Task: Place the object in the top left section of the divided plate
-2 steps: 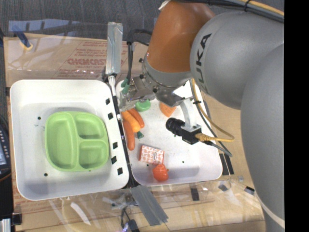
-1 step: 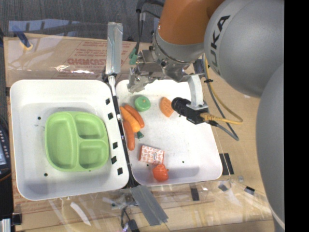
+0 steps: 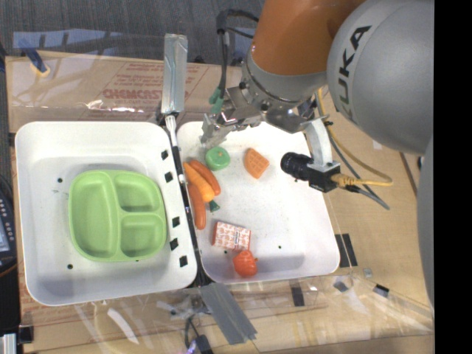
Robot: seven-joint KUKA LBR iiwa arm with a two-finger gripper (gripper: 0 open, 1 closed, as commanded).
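1. Arm [image 3: 383,57] entered from the right, upper portion of view; grey shell, orange band [image 3: 310,21] above the wrist.
2. Wrist angled down and leftward.
3. Gripper [image 3: 214,133] hung low, tips pointing down-left; finger spacing not discernible.

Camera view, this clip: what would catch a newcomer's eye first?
The big grey arm with its orange band fills the upper right, its tool hanging over the far edge of the right bin. Next comes the bright green divided plate sitting in the left bin. Toy food is scattered in the right bin: a green round piece just below the tool, carrots, and a red piece near the front.
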